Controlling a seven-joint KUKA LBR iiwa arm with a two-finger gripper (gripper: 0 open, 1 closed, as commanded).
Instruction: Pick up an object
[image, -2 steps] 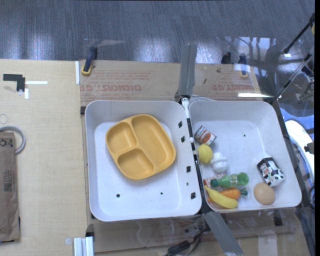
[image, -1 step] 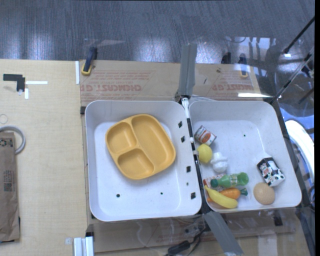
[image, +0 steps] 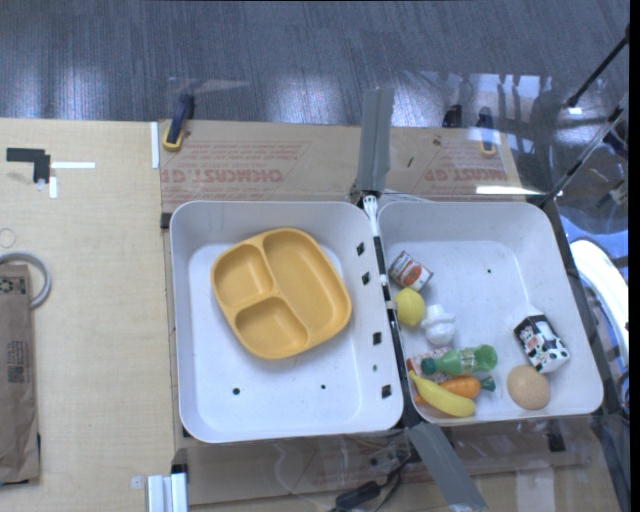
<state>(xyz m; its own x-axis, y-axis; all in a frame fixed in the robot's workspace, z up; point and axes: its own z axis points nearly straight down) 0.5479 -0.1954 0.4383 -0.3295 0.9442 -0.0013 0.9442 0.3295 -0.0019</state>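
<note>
**Two bins, loose items gathered in the right one**

You are looking down on a counter (image: 80, 300) with two shallow white bins side by side; the left bin (image: 200, 400) holds a yellow divided plate (image: 281, 292), lying flat and turned at an angle, with three compartments; the right bin (image: 500, 250) carries all the small things you could pick. Near its left wall you see a small red-and-white can (image: 409, 271) lying tilted; just below it sits a yellow lemon (image: 410, 307), and touching that a small white object (image: 439, 324) whose kind you cannot tell. Toward the front left corner a green bottle-like item (image: 466, 358) lies on its side, with an orange carrot (image: 461, 386) just beneath it and a yellow banana (image: 442, 397) curving along the front edge; these three crowd together. Over by the right wall a black-and-white patterned carton (image: 541, 343) stands tilted, and just in front of it rests a tan, egg-shaped ball (image: 528, 387). On the counter's far left lies a brown paper bag (image: 17, 370). You cannot tell the state of the fingers.
</note>
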